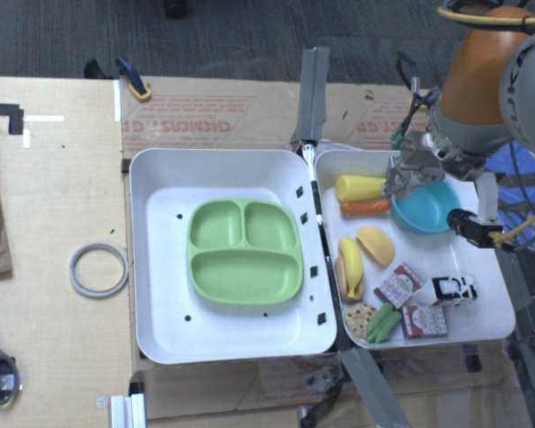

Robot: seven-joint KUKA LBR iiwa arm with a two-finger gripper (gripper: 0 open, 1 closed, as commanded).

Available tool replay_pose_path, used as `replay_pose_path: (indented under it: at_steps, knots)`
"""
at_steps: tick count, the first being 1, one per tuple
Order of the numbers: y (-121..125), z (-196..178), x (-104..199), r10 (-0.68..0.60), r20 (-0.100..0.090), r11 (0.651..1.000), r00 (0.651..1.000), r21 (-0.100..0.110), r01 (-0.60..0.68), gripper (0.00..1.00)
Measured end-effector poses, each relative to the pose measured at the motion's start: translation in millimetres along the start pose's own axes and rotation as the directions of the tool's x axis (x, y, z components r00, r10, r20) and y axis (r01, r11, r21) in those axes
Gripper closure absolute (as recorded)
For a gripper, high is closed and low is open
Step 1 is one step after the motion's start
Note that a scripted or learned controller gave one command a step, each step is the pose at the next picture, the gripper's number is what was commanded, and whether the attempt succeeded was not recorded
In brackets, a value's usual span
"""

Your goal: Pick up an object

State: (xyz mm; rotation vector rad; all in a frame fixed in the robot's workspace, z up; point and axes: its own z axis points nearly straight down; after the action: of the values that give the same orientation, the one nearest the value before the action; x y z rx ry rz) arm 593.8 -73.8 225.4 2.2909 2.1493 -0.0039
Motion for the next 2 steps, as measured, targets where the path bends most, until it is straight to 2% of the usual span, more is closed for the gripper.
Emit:
replay_pose_path:
  at_steps: [1, 2]
  knots:
    - [38, 86, -19, 0.321, 0.000, 0.947, 0.947, 0.002, -0.321, 1.00]
    - [45, -56, -25, 0.310, 0.000, 0.951, 0.951, 0.000, -0.310, 1.00]
